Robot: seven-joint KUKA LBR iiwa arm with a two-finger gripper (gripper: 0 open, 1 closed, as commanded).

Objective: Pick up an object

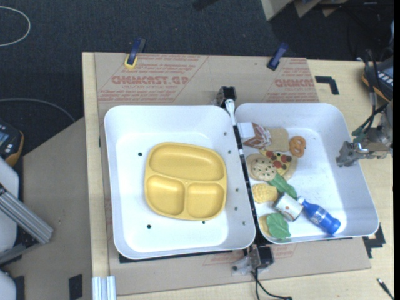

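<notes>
- Bins sit side by side on the paper-covered bench: the left shallow white bin (pixel 119 167) holds a yellow plastic divided tray (pixel 185 180), with one long compartment across its far side and two smaller ones nearer the camera.
- The right shallow white bin (pixel 325 120) carries a cluster of small things along its left half, close to the wall shared with the other bin.
- At the far end of that cluster lies a small white and brown carton (pixel 253 134), and just right of it a brown toy pretzel (pixel 297 145).
- Below these rest a tan toy cookie with dark chips (pixel 258 165) and a toy pizza slice with red dots (pixel 279 160), touching one another.
- A green leaf-shaped toy (pixel 284 187) lies across the middle, beside a yellow toy corn piece (pixel 265 194).
- A small white can with a red label (pixel 288 207) lies on its side, touching a blue plastic bottle with a white cap (pixel 320 217), which points toward the bin's near right corner.
- A second green toy piece (pixel 277 226) lies at the near edge.
- The grey two-finger gripper (pixel 347 155) reaches in from the right and hovers over the right bin's right wall, well apart from the cluster.
- Nothing sits between its tips; whether they stand wide or narrow I cannot tell at this size.
</notes>
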